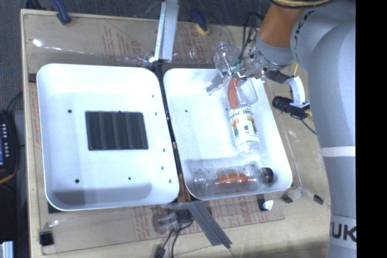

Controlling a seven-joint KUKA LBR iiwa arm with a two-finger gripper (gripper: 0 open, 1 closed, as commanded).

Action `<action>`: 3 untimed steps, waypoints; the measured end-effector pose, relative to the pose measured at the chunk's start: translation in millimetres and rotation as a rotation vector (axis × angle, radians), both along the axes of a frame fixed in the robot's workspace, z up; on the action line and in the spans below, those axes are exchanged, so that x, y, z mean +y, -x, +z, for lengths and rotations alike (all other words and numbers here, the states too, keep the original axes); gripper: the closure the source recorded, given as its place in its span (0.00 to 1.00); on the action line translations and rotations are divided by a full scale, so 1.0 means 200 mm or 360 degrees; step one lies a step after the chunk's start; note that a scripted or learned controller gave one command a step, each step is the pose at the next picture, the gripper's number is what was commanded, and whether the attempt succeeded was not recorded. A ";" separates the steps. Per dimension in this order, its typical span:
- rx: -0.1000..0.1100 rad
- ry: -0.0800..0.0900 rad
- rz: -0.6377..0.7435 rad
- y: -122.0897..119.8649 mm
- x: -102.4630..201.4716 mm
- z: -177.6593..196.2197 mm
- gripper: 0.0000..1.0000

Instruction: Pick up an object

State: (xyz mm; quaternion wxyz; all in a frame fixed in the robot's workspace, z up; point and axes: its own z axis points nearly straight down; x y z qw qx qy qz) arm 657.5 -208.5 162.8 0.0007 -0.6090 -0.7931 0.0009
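The right bin holds two clear plastic bottles. One bottle with a white and orange label lies lengthwise along the bin's right side, its orange upper end pointing to the far wall. The other bottle lies crosswise against the near wall, with orange inside and a dark cap at its right end. My gripper hangs low over the far right corner of this bin, right at the orange end of the labelled bottle. Whether it touches the bottle cannot be made out.
The left bin holds a flat dark ribbed rectangle at its middle. A grey metal bar stands at the far edge between the bins. Blue clamps grip the bench's far edge. The arm's grey body rises along the right side.
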 end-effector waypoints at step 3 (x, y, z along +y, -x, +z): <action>0.0007 -0.0001 -0.0142 0.00 0.00 -0.35 0.00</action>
